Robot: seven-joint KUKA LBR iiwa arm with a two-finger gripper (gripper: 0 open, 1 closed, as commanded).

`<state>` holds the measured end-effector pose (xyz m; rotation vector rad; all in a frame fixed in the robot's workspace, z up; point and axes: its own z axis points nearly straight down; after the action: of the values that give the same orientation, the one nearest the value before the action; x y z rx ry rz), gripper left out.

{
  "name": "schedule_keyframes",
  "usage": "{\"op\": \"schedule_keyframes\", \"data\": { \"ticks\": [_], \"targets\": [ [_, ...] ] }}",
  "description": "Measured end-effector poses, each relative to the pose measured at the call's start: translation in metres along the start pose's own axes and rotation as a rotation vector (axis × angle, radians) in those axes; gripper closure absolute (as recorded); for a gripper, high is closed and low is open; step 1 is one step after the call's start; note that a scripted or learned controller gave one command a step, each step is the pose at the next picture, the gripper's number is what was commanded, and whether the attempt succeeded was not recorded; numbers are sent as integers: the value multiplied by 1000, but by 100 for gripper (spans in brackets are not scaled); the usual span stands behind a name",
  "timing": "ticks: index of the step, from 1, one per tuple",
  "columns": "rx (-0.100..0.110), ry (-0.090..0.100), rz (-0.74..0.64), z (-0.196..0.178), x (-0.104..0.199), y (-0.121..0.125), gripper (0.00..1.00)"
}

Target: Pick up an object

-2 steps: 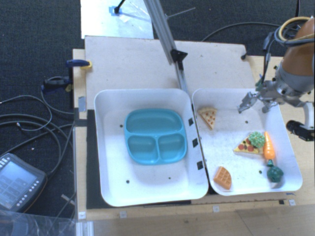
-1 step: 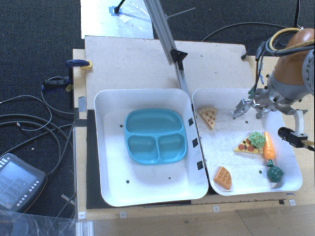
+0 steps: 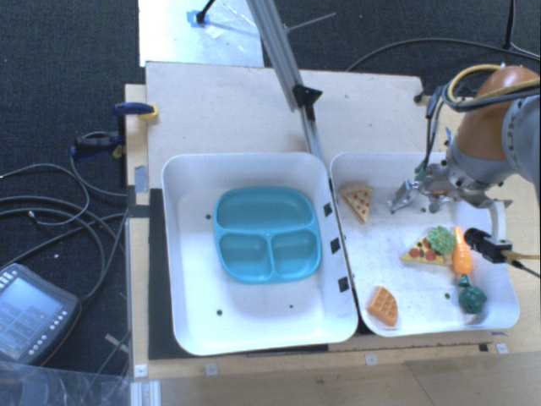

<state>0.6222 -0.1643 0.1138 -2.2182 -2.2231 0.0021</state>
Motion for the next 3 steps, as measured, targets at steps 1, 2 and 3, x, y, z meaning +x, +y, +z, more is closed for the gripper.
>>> {"op": "schedule_keyframes", "data": {
  "ticks": [1,2,3],
  "targets": [
    [-7,-1,-1,-14,0,2,100],
    [-10,-1,-6,-77,7,5,100],
    [-9,-1,-5,-125,6,7,100]
  ]
}}
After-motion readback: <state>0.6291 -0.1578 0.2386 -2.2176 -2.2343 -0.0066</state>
